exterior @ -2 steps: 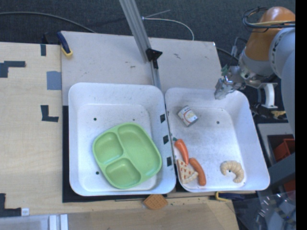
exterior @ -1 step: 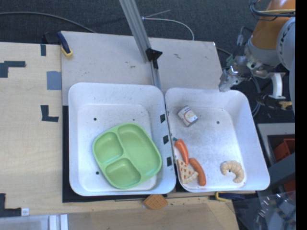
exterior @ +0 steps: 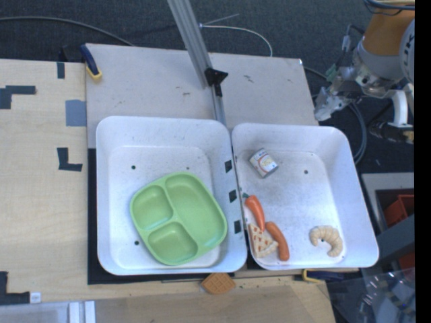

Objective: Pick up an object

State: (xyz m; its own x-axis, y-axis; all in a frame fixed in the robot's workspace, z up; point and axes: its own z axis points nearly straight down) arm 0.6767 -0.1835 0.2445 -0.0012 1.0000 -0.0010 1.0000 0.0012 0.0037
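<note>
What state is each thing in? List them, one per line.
green divided plate: flat in the left bin, right way up, nothing on it
small can: on its side in the right bin
carrot: lying flat, end beside the waffle piece
sausage: lying flat beside the waffle piece
croissant: lying apart, near the right bin's front corner
cracker: on the bench, outside the bins
gripper: raised beyond the right bin, holding nothing visible

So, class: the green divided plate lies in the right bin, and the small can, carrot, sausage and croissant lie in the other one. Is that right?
Not quite. The camera view shows the green divided plate in the left bin; the small can, carrot, sausage and croissant lie in the other one, the right bin.
</note>
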